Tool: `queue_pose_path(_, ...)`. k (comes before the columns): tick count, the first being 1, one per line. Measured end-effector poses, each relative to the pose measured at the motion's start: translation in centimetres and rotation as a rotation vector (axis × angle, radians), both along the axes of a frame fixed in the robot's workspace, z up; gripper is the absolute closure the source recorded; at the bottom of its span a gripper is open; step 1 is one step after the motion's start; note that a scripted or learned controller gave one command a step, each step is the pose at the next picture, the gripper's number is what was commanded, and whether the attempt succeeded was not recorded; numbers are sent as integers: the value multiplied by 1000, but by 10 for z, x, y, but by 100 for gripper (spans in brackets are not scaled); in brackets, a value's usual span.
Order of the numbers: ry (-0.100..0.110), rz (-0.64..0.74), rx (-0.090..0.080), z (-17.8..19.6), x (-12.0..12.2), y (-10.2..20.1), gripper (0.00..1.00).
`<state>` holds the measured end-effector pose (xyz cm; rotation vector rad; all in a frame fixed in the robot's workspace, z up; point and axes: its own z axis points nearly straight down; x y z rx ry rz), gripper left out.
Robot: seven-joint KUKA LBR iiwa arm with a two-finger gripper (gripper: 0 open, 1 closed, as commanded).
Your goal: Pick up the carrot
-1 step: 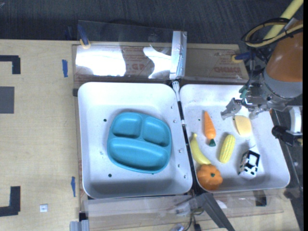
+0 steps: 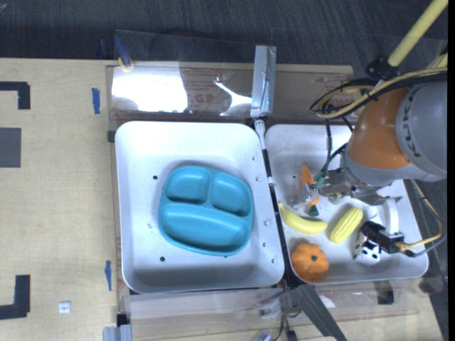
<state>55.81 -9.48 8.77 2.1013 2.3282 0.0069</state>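
gripper [image 2: 318,190] low in right bin [image 2: 284,144] | carrot [image 2: 306,175] partly hidden by it | grip state cannot be told

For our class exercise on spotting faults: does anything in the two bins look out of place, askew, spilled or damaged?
Nothing stands out. The blue divided plate lies flat in the left bin. In the right bin, the carrot, banana, corn cob and small pumpkin lie loose near the gripper, none visibly damaged or spilled over a rim.
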Motion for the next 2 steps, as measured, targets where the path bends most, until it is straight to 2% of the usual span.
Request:
queue_pose_path(1, -6, -2, -1, 11, 2, -1, 100)
queue_pose_path(2, -6, 0, 2, 125, 42, 49, 100)
